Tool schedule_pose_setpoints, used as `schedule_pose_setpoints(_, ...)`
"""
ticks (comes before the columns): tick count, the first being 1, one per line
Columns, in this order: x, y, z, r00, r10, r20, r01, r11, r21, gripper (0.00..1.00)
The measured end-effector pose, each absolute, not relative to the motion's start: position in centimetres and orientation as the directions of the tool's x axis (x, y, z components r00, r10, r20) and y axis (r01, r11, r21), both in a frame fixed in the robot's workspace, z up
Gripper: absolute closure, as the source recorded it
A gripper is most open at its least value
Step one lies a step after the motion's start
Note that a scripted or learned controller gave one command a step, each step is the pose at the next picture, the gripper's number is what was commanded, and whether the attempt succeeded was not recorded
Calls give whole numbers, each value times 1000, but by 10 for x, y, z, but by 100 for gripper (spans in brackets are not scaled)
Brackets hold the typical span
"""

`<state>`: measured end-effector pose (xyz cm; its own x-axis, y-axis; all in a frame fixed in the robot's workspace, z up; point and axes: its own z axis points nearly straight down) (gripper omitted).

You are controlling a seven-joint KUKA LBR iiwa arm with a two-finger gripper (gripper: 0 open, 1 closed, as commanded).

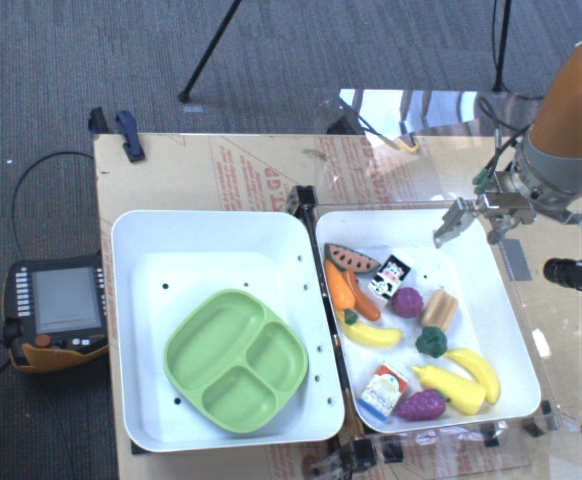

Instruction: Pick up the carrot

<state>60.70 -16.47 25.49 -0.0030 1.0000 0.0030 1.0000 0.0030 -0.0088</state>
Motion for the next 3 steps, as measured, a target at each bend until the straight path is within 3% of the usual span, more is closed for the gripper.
schedule_pose_setpoints(1,563,-115,84,42,999,4,999,-42,-9,0)
schedule_pose_setpoints(2,632,-95,152,93,996,2,996,-93,-2,0)
schedule_pose_setpoints(3,643,-115,131,414,910,-2,910,-414,-10,0)
